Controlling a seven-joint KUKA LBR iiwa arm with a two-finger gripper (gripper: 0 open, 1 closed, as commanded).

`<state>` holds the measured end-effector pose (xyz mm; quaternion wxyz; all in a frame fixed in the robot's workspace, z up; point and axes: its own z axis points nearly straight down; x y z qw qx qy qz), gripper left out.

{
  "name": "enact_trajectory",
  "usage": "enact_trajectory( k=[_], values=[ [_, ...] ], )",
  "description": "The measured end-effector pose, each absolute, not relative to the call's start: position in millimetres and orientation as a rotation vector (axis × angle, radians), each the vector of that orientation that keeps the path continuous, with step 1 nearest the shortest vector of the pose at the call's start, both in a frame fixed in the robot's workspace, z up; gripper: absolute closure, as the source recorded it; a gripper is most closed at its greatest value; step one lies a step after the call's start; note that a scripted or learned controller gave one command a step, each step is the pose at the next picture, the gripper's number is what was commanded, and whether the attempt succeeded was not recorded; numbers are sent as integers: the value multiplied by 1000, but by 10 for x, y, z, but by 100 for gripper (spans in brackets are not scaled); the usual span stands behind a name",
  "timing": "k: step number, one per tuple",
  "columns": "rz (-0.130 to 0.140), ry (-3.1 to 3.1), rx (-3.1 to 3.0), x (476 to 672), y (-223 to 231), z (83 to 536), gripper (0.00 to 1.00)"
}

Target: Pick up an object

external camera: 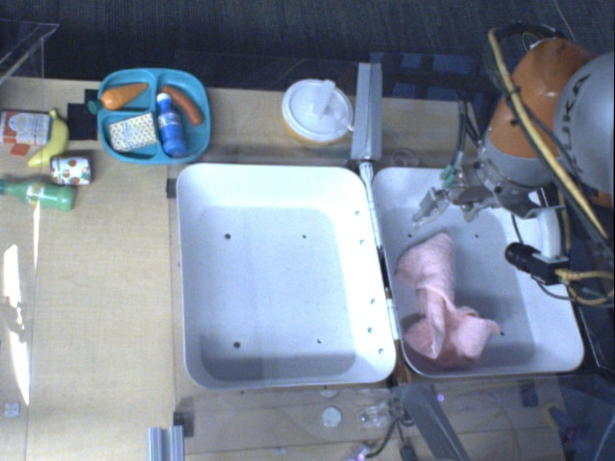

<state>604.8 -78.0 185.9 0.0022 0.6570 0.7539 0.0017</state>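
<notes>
One fixed camera looks down at a slant on both bins (279,185) from above, seemingly from the bench's (86,286) near side.

Probably a robotics lab: arm (567,113), white bins (279,185), toy food (154,113).

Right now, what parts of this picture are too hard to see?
- Robot's hand above the right white bin: too small and blurred to tell open or shut.
- Crumpled pink cloth: its folds hide whatever lies beneath.
- Small printed can on the wooden bench: label too tiny to read.
</notes>
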Motion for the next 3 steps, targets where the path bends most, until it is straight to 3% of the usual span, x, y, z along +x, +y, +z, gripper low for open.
enact_trajectory(
  k=[1,2,3],
  values=[
    [2,2438,1980,6022,-1074,1031,0],
    [14,2457,1935,5698,-955,909,0],
    [4,2501,1896,5517,-980,1332,0]
  ],
)
